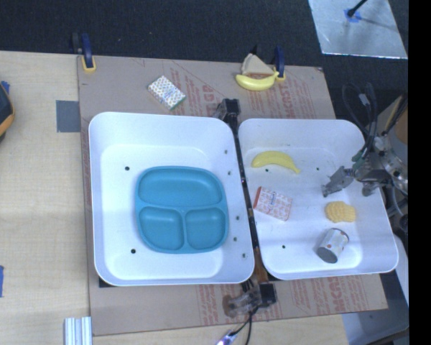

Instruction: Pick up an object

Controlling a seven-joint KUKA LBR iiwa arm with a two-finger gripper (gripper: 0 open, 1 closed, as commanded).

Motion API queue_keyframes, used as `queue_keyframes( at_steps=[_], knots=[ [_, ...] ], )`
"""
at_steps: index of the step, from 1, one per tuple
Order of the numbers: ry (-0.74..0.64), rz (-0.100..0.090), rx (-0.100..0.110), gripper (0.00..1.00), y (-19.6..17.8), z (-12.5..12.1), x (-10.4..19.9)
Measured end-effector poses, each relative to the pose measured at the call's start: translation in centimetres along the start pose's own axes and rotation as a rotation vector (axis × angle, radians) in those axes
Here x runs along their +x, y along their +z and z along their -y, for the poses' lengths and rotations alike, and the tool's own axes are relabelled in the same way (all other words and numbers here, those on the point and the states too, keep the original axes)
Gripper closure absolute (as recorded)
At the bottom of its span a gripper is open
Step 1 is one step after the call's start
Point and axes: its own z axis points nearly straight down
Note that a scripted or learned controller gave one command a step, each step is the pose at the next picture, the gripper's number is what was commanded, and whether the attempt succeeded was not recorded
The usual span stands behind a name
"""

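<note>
We see the grey two-finger gripper (335,186) low at the right bin's (302,267) right side, holding nothing; whether its jaws are apart we cannot tell. Just below it lies a yellow ridged lump (340,211); a yellow plastic banana (275,161), a red-speckled packet (273,203) and a metal cup (332,245) lie nearby.

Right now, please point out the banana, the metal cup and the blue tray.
banana (276,161), camera view, middle of its curve
metal cup (332,246), camera view, its side wall
blue tray (180,185), camera view, bare upper compartment
</note>
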Motion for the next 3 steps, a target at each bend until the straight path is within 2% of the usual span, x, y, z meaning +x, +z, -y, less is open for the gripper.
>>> queue_keyframes(
  at_steps=[1,2,3],
  knots=[
    [-0.001,0.0,0.001,0.0,5.8,3.9,-0.3],
    [-0.002,0.002,-0.001,0.0,10.4,-0.9,-2.0],
    [-0.002,0.0,0.001,0.0,10.5,2.4,3.0]
  ],
)
